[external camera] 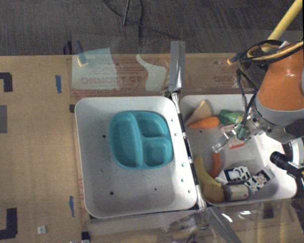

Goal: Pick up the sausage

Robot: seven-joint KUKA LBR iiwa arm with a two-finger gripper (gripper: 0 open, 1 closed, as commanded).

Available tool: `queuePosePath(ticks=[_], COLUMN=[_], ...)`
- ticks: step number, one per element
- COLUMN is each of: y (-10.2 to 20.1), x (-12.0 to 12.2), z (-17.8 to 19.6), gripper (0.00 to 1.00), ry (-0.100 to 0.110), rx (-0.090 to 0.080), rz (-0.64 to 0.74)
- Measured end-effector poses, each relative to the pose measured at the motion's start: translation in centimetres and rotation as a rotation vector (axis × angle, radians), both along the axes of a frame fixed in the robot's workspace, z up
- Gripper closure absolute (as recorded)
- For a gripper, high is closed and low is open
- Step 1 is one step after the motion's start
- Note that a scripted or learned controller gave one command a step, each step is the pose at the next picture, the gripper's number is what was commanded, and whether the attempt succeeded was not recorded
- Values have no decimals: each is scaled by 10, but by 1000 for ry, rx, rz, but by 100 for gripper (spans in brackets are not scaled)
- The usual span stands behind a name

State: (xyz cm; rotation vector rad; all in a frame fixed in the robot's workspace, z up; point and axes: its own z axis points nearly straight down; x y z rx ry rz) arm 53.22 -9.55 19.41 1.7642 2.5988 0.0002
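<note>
The sausage is a short reddish-orange piece lying nearly upright in the view, on the floor of the right bin towards its left side. Its lower end meets a yellow banana. My gripper hangs over the middle of the right bin, just above and slightly right of the sausage's upper end, apart from it. It points down and left from the grey wrist and the orange band. Nothing shows in its grasp.
In the right bin lie a bread wedge, a carrot and a green item at the back. A can and two black-and-white packets sit at the front. The left bin holds a teal divided plate.
</note>
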Motion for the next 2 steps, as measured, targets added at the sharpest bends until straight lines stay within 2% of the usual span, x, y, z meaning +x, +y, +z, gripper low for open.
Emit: queuePosePath(ticks=[1, 2], y=[-16, -35], x=[-40, 22], z=[-94, 76], gripper=[0, 0], ry=[-5, -5], rx=[-1, -2], rz=[109, 175])
